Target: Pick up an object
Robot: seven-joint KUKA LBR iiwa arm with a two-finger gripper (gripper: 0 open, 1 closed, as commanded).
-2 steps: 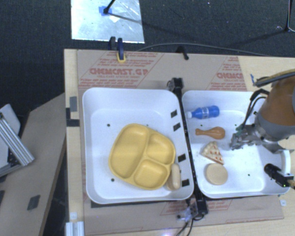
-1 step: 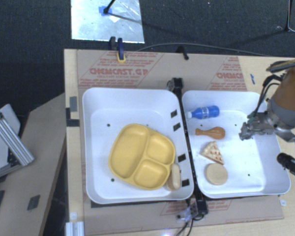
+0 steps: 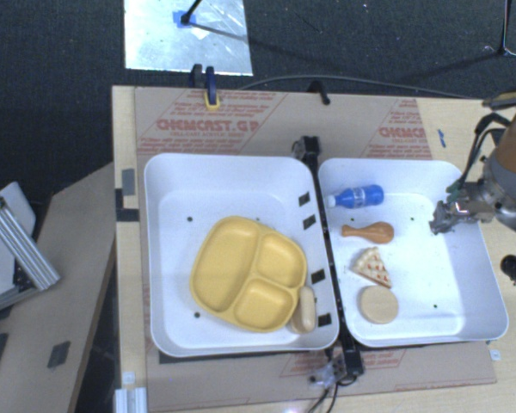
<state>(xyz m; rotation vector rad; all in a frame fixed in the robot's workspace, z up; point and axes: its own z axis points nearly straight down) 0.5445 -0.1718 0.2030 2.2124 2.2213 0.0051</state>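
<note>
Gripper (image 3: 441,219) (finger spread unreadable) hovers over right bin (image 3: 473,269), holding nothing visible.

Red lettering reading "CHEMCAST GP" is printed on the brown protective sheet (image 3: 232,123) covering the desk, beyond the left bin; similar red print beyond the right bin is too small to read.

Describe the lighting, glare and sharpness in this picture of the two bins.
Camera view: even, soft light with faint shadows; glare on the shiny sheet above the bench; the yellow tray and blue bottle are fairly sharp; the gripper at the right bin's edge looks slightly blurred.
</note>
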